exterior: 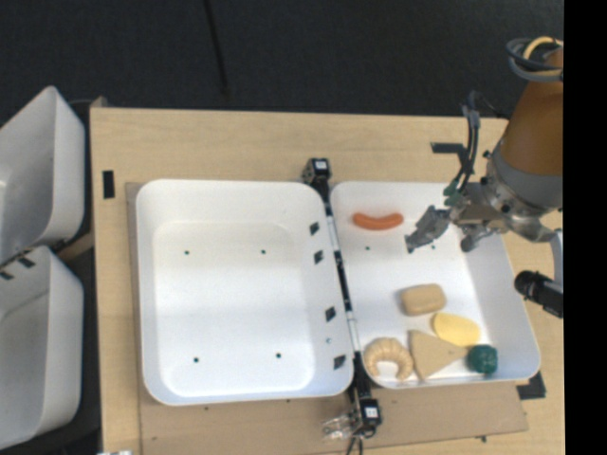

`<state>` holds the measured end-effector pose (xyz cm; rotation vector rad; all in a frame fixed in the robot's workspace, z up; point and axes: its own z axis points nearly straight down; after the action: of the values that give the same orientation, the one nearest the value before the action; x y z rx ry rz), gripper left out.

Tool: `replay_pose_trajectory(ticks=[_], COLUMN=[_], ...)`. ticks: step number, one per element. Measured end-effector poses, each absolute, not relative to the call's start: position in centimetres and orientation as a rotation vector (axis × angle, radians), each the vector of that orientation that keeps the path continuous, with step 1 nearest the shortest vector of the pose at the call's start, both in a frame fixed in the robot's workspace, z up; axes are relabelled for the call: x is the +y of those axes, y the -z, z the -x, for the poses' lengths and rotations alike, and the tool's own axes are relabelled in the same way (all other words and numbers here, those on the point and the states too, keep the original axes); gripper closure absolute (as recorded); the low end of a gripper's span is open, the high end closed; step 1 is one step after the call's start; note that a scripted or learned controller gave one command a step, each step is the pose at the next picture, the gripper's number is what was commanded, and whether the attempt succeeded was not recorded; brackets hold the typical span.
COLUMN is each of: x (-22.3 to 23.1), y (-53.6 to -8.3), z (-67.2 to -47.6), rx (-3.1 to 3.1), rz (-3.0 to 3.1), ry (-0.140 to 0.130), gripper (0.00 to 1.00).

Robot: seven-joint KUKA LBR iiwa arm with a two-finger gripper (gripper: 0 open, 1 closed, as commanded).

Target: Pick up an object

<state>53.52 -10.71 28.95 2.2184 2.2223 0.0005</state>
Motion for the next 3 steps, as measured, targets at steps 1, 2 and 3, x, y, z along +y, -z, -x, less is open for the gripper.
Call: replay_pose_trajectory(ticks=[1,2,3], x=[-16.5,-21.2,-17.8], y=[-31.7,-17.3,-20.2], z=[-50.9,-49.0,-57.7], rx=[2.216,2.217,2.221], rz=[-2.220,-2.220,-2.215], ry=[-0.001,-0.002,-0.003], gripper=[0.00,0.00,0.00])
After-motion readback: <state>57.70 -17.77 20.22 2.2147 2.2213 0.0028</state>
